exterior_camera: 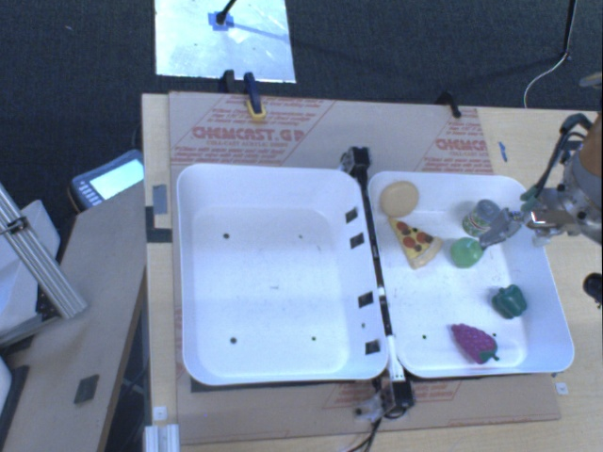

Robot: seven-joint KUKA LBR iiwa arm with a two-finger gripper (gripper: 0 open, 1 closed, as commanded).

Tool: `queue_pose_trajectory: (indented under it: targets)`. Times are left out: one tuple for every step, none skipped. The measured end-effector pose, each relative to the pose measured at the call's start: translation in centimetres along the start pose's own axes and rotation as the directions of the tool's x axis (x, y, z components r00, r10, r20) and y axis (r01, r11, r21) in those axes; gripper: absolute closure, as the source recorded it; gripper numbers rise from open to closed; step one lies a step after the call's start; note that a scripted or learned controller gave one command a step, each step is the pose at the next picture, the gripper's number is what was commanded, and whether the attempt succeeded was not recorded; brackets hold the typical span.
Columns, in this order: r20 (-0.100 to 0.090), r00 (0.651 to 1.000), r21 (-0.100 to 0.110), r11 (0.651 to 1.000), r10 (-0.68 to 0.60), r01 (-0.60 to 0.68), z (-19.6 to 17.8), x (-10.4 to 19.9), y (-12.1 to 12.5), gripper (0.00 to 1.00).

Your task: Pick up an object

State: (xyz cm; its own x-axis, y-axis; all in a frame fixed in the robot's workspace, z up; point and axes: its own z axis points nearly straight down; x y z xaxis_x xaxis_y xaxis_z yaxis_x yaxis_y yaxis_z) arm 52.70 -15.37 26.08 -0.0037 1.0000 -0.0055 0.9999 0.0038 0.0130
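Observation:
The right bin (542, 347) holds several toy foods. A tan round biscuit (399, 197) lies at its back left, with a pizza slice (415, 242) just in front of it. A silver can (480, 217) lies near the back right, and a green apple (464, 251) sits right in front of the can. A green pepper (510, 300) and a purple grape bunch (474, 342) lie toward the front. My gripper (506, 226) reaches in from the right, low over the bin, its tip right beside the can and just above the apple.
The left bin (188, 252) stands beside the right one, with a black divider strip (372, 271) between them. Both rest on a cardboard sheet (311, 130). A metal plate (224, 26) lies on the floor behind the bench, and a side table (75, 281) stands at the left.

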Motion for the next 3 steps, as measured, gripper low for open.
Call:
queue_pose_trajectory:
  targets:
    - [-0.007,1.0,0.018,1.0,0.001,-0.001,10.6,0.0,2.2,0.0]
    - [0.0,1.0,-0.008,1.0,-0.003,0.003,-11.5,0.2,5.2,0.0]
    - [-0.005,1.0,0.015,1.0,0.004,-0.004,-1.2,-3.2,6.7,0.0]
